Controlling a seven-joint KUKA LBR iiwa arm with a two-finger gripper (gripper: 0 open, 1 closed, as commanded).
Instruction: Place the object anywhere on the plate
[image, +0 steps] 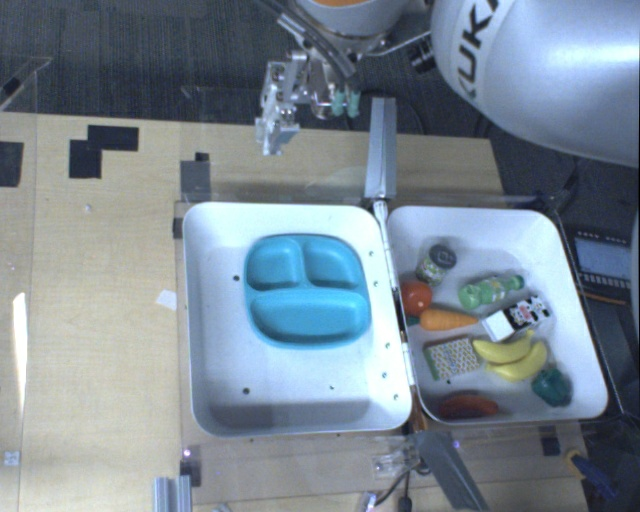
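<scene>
While the gripper (283, 112) hangs above the bench beyond the far rim of the left bin (215, 330), we cannot tell whether it is spread or pressed together, and we see nothing between its tips. The blue plate (305, 290), with three compartments, lies in the middle of that bin, with bare white floor on every side, widest toward the near edge. In the right bin (560, 260) we find the objects crowded together: a small can (437, 262), a green bottle (491, 291), a tomato (416, 297), a carrot (447, 320), a banana (512, 356), a red pepper (467, 406) and a teal piece (551, 386) near its near right corner.
</scene>
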